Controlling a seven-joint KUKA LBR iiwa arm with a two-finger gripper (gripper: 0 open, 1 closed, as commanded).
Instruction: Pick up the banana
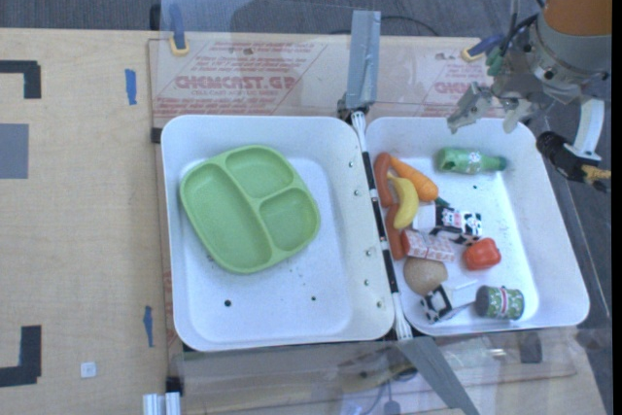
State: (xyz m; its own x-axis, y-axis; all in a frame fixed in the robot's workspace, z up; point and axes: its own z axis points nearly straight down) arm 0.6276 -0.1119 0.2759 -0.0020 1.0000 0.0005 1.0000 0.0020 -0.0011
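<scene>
The yellow banana (405, 203) lies in the right bin (549, 238) near its left wall, between an orange carrot (412, 175) and a long red-orange sausage-like item (389, 199). My gripper (491, 109) hangs over the bin's far edge, up and to the right of the banana and well apart from it. Its two fingers are spread, with nothing between them.
The right bin also holds a green bottle (468, 160), a black-and-white toy cow (459, 221), a red pepper (481, 254), a brown potato (424, 275), a wrapped snack (429, 245) and a small green-labelled can (500, 302). The left bin (292, 296) carries a green divided plate (250, 207).
</scene>
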